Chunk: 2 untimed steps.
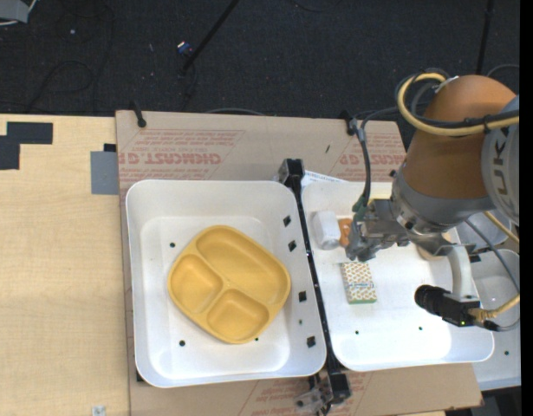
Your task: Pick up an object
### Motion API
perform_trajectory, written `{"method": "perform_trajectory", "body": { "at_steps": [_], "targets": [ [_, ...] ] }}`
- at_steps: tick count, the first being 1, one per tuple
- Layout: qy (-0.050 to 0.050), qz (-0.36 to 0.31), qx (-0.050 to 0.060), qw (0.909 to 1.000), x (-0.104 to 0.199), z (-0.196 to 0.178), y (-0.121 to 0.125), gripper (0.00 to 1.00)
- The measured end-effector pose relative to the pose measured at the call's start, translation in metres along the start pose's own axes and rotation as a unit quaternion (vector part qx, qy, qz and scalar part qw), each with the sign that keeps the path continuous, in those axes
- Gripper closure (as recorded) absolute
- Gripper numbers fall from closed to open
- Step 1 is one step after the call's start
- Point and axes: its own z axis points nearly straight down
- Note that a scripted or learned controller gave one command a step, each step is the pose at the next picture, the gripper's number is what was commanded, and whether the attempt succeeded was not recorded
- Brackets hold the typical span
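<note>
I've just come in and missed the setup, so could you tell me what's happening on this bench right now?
The arm reaches in from the right, with its gripper low over the right bin. Just below it lies a small patterned box, with a white item and an orange piece to its left. Nothing is visibly held. A yellow divided plate sits in the left bin.

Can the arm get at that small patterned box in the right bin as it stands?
Probably yes. The gripper sits just above the patterned box in the right bin, and the box lies flat with open floor around it; nothing stands between them.
</note>
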Motion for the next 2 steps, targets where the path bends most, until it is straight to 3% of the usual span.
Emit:
{"method": "perform_trajectory", "body": {
  "at_steps": [2],
  "targets": [
    [0.000, 0.000, 0.000, 1.0000, 0.104, 0.026, 0.001, 1.00]
  ]
}}
